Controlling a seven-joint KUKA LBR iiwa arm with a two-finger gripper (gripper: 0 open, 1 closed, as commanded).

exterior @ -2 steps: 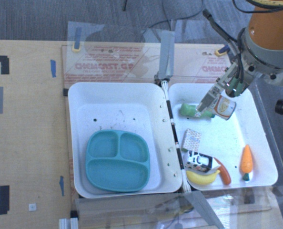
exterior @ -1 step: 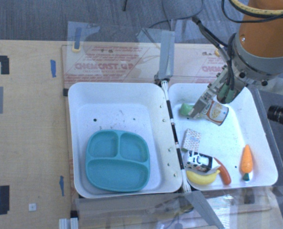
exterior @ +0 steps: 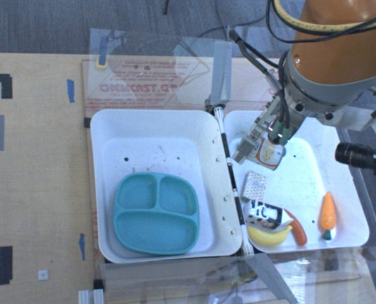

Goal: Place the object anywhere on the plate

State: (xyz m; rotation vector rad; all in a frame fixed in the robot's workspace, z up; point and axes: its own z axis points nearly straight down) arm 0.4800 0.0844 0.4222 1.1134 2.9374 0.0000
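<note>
Reaching in from the right, the grey arm with its orange band hung over the right bin (exterior: 359, 233), with the gripper (exterior: 264, 141) lowered toward that bin's upper left part. Whether the gripper was spread or pressed together cannot be told from this angle. Just beside and partly beneath the gripper lay a small packet with an orange and white label (exterior: 271, 155); whether it was pinched or merely lying on the bin floor cannot be told. Below it, near the divider between the bins, lay a small speckled box (exterior: 256, 185), and lower still a black and white item (exterior: 264, 215) touched a banana (exterior: 269, 235) at the bin's front edge. A red-orange sausage-shaped piece (exterior: 297, 229) lay against the banana's right end, and a carrot (exterior: 328, 213) stood well apart near the right wall. The left bin (exterior: 106, 144) held a teal plate (exterior: 156, 213) with three compartments, set in its front half. Both bins rested on the wooden surface (exterior: 30, 170).
</note>
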